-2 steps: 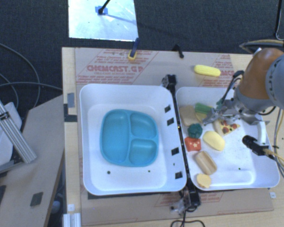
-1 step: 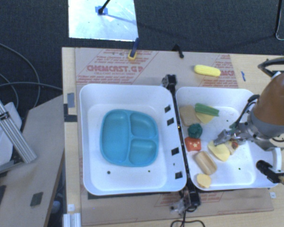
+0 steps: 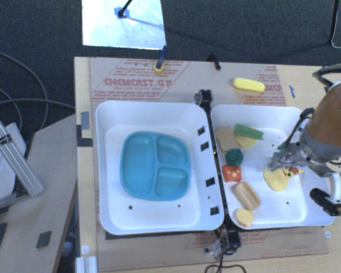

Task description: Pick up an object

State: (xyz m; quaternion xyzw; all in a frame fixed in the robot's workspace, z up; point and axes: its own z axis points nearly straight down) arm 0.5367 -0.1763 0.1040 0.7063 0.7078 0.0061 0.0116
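Overhead, the hand (image 3: 282,162) sits low in the right bin (image 3: 295,214) over a yellow toy (image 3: 276,180) — grip unreadable, presumably lining up a pick.

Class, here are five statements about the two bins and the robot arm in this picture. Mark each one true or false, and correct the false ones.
1. The blue divided plate lies in the left bin. True.
2. The gripper is above the left bin. False: it is over the right bin, by a yellow piece.
3. A yellow corn cob lies inside the right bin. False: it lies on the bench behind that bin.
4. A hot dog bun lies in the right bin. True.
5. The red piece rests on the plate. False: it is in the right bin.
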